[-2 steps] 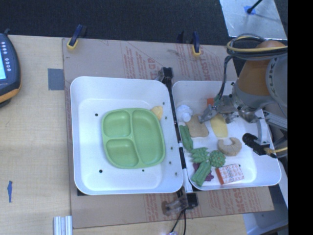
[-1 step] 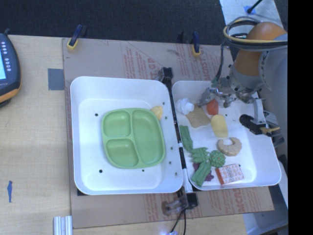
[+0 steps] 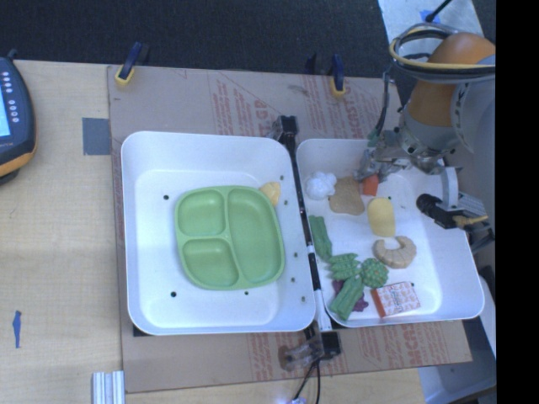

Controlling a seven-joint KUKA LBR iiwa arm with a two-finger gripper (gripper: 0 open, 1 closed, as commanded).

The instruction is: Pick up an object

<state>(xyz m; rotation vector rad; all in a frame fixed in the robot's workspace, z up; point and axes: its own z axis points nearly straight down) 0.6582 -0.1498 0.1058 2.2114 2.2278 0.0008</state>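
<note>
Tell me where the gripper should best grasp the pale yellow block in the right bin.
Probably across the yellow block's narrow left-right width, descending from above. It stands apart, with bare bin floor on its right; the tan piece lies close on the left, so fingers need care there.

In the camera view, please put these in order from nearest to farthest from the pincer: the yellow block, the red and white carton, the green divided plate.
The pincer is at the far edge of the right bin.
1. Yellow block: right bin, just in front of the pincer.
2. Red and white carton: right bin, near front edge.
3. Green divided plate: left bin, across the divide.
</note>
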